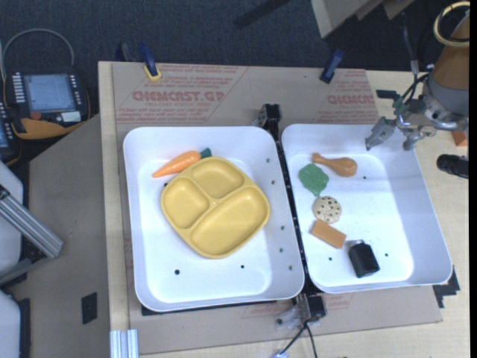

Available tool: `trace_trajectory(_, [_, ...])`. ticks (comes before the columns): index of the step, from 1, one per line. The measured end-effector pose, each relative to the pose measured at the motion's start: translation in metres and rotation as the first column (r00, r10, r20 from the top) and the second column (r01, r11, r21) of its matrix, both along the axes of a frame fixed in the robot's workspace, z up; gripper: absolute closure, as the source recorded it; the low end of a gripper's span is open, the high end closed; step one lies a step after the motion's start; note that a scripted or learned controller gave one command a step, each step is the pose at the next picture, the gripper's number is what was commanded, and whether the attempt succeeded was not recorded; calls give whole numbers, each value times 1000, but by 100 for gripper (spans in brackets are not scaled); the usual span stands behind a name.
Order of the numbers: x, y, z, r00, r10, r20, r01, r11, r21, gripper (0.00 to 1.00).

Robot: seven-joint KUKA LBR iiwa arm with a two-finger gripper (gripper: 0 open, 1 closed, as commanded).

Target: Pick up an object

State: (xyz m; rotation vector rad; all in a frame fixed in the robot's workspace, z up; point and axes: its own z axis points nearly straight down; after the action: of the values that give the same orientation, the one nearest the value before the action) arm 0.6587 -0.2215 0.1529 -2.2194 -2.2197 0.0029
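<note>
The jaws [393, 135] are being held spread apart above the far right corner of the right bin [417, 200], with nothing pinched between them; the two fingers are seen splayed, one toward the bin's far rim and one toward its right edge. The grey arm with its orange band [452, 69] is being extended in from the right.

Five objects are lying in the right bin. A toy chicken drumstick [337, 164] is resting nearest the jaws but apart from them. A green leafy piece [313, 178] is lying just beside it, a speckled cookie [326, 209] is sitting below that, an orange wedge [329, 234] is lying just beside the cookie, and a black block [364, 259] is placed nearest the front rim.

In the left bin [141, 200], a yellow divided plate [215, 206] is being carried, with a toy carrot [177, 163] touching its far edge. Both bins are being borne by the tabletop [223, 95].
</note>
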Motion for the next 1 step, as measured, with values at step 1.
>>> trace_trajectory(1, [2,3,-61,1000,2,-3,-2,1000,10,0])
